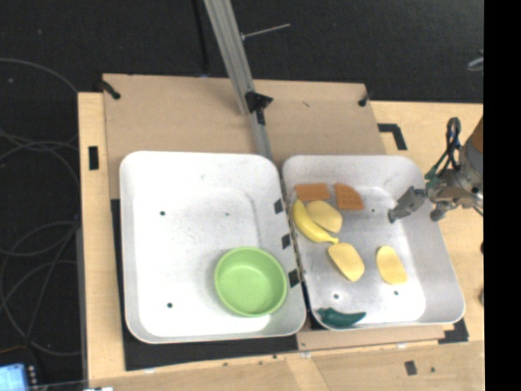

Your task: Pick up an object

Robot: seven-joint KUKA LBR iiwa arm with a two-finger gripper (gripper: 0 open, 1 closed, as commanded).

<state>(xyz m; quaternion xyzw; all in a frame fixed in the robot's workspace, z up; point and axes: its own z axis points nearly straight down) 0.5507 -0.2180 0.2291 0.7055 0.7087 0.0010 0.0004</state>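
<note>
The right bin (pixel 431 296) holds two flat orange pieces (pixel 312 192) (pixel 348 196), a yellow banana (pixel 305 226) with a pale yellow lump (pixel 326 215) against it, two more yellow pieces (pixel 346 261) (pixel 391 265), and a dark green item (pixel 340 318) at the front edge. My gripper (pixel 419 210) hangs over the right bin's far right side. It is open, with nothing between its fingers. It is apart from every object; the nearest is the yellow piece below and to its left.
The left bin (pixel 163 210) holds a green bowl (pixel 251 280) near its front right corner. A slanted metal pole (pixel 232 51) rises behind the bins, ending at the gap between them. Cables (pixel 452 145) run by the wrist.
</note>
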